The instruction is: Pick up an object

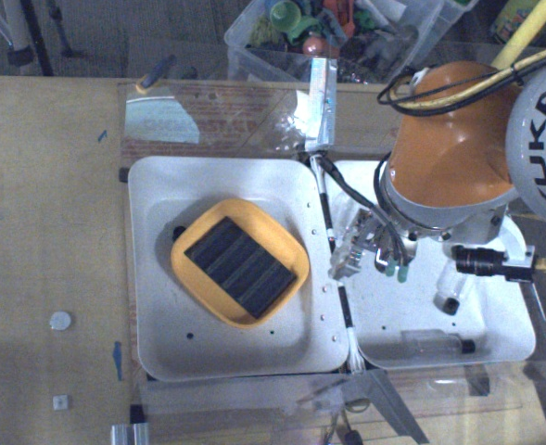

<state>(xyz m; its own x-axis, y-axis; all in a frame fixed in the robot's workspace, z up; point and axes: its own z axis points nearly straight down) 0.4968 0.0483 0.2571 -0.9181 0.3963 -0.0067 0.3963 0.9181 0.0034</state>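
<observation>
A yellow rounded block with a black ridged panel on top (240,262) lies in the left bin (152,341), turned at a slant. In the right bin (514,336) a clear tube with a dark end (435,344) lies along the front wall. A small white cylinder (449,299) rests further back. My gripper (374,248) hangs under the orange wrist band (449,146), over the left part of the right bin and close to the divider between the bins. Nothing shows in its grasp.
A clear plastic box of mixed coloured toys (347,12) stands behind the bins. A transparent sheet (217,119) lies along the back of the bench. Cables (333,179) run down from the arm across the divider. A small grey disc (60,321) sits on the bench at left.
</observation>
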